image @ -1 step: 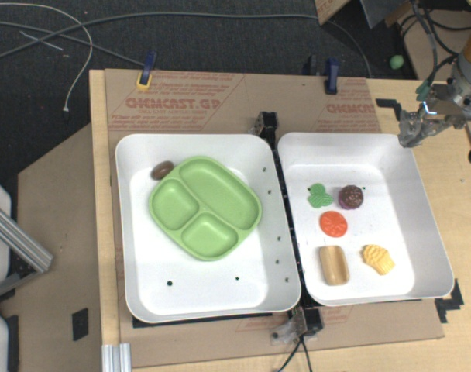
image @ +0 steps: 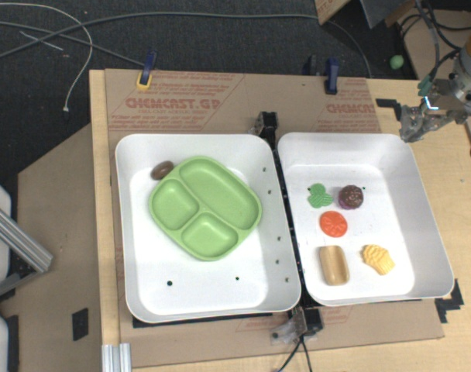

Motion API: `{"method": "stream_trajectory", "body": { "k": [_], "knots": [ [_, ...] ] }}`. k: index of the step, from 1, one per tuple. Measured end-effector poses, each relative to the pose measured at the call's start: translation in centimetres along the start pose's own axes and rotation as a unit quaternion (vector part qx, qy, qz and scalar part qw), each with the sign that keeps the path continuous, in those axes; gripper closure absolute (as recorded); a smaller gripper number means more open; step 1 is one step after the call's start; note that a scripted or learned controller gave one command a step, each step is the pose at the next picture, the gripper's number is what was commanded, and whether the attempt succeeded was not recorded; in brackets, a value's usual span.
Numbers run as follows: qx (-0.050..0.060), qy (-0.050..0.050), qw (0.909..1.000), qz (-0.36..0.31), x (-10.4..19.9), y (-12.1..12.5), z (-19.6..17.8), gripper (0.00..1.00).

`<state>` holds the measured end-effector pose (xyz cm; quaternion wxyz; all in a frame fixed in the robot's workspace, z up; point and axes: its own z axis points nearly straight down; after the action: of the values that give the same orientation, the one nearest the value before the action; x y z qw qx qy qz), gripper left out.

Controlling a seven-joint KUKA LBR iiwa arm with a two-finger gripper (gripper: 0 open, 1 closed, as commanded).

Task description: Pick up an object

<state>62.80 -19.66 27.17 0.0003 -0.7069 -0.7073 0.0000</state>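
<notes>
Nothing picked up yet

Camera view: my gripper [image: 418, 124] hangs at the far right edge of the bench, beyond the back right corner of the right bin [image: 421, 231], well apart from everything inside it. It is small and partly blurred at that edge, and I cannot tell how it is set. Nothing visible hangs from it or sits against it, so I judge the pick as not started: no object is lifted, none is even approached.

Candidates lie in the right bin, all resting flat on its floor. A green leafy piece [image: 319, 196] sits just beside a dark purple round piece [image: 351, 198]. Below them is an orange-red disc [image: 333, 224], and nearer the front a tan bread-like block [image: 334, 264] and a yellow ridged piece [image: 378, 259], near each other but not touching.

The left bin [image: 142, 277] bears a green divided plate [image: 205, 207], lying tilted across the middle, with a small brown oval object [image: 162, 170] just beside its back left rim.

What is left, as I judge it, is the whole job: travel in over a bin, choose one piece, descend, take hold, and lift. The right bin's pieces are nearest to me, and the purple one is the closest of them.
</notes>
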Motion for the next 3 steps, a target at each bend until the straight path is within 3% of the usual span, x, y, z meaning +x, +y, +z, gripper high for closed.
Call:
{"method": "stream_trajectory", "body": {
  "k": [3],
  "knots": [
    [0.001, 0.000, 1.0000, 0.000, -0.2, -0.2, 14.2, 0.00]
  ]
}}
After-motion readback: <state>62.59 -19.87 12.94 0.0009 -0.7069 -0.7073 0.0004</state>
